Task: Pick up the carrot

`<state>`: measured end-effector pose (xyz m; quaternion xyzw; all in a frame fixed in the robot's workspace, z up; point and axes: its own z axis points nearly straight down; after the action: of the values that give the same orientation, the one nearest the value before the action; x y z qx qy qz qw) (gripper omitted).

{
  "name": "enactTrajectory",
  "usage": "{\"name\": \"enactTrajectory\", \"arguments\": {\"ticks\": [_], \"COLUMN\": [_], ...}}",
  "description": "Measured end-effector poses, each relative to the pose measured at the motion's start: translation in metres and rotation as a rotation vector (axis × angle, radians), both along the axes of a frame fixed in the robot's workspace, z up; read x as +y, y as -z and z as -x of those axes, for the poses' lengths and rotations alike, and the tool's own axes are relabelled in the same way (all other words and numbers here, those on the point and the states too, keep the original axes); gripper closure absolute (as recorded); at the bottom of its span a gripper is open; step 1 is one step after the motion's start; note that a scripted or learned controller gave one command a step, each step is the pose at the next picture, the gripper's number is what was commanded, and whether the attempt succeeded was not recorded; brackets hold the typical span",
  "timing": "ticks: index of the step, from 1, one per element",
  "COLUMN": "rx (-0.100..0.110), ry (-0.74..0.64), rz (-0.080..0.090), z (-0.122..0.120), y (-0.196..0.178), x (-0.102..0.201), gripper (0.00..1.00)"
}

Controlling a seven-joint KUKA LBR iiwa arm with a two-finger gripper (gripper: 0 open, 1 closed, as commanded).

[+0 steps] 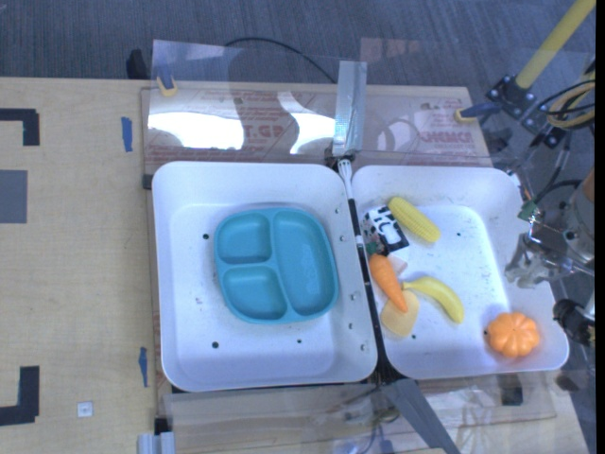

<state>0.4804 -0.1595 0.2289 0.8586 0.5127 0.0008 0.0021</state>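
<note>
fixed overhead camera, slanted down, both bins (180, 253) framed

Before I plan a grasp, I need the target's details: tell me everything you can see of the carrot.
The carrot is a small orange toy, smooth and plastic-looking, tapered, with a bit of green at its upper end. It lies flat in the right bin, close to that bin's left wall, thick end up-left, tip pointing down-right. Its tip rests over a pale yellow piece; a banana lies just to its right.
</note>
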Motion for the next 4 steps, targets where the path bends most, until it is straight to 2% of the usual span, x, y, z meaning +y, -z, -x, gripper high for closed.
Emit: {"name": "enactTrajectory", "arguments": {"ticks": [1, 2, 3, 4], "rx": [0.003, 0.011, 0.008, 0.0], "ry": [0.0, -0.276, -0.679, -0.783], "rz": [-0.001, -0.007, -0.005, 0.005], "z": [0.0, 0.002, 0.001, -0.017], "y": [0.001, 0.07, 0.081, 0.019], "x": [0.0, 0.032, 0.051, -0.004], "gripper": [0.0, 0.0, 0.0, 0.0]}}
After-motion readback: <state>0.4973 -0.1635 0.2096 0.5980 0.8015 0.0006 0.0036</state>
